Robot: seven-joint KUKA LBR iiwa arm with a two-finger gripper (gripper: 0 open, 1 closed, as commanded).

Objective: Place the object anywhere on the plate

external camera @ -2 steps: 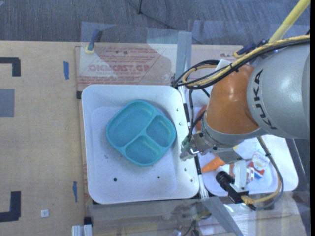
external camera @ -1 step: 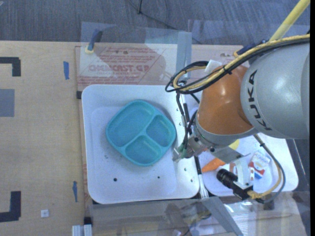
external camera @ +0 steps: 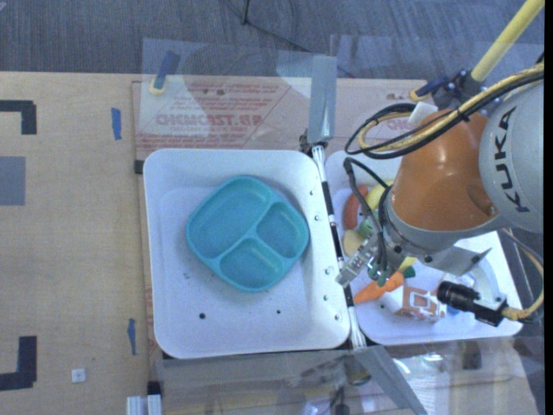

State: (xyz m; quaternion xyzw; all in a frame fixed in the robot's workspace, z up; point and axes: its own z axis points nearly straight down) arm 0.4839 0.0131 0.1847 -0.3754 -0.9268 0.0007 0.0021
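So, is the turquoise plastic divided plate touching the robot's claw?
Apart. The camera view shows the turquoise plastic divided plate in the left white bin, with bare bin floor and the bin walls between it and the claw.

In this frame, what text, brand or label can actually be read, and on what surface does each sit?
"KUKA": dark letters running up the arm's grey housing, cut off at the frame edge.
Red print on the clear sheet behind the left bin: appears mirrored and faint, not readable.
Orange-and-white item in the right bin: markings too small to read.
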